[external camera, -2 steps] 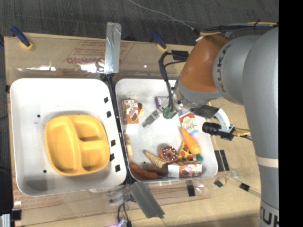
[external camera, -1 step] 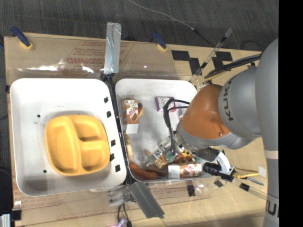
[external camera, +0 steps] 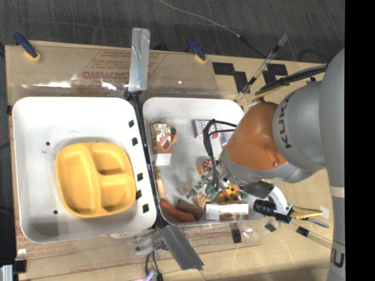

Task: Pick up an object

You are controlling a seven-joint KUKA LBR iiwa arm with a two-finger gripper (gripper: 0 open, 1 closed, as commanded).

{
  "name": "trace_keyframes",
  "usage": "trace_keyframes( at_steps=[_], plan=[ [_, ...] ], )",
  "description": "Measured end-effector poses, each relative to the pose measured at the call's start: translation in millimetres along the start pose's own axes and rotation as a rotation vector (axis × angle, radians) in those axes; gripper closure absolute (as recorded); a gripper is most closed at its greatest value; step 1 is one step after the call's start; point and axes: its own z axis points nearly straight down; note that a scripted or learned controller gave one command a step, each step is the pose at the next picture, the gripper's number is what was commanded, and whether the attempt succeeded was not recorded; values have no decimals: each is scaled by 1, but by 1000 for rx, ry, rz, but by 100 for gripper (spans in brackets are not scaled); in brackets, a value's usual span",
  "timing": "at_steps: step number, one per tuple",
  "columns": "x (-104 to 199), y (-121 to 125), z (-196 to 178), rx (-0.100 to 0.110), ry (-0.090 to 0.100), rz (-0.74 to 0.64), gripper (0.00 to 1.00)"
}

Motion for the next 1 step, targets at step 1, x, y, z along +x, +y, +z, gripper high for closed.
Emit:
trace_keyframes(
  at_steps=[1],
  plan=[
    [16, 11, -154, -8, -12, -52, 100]
  ],
)
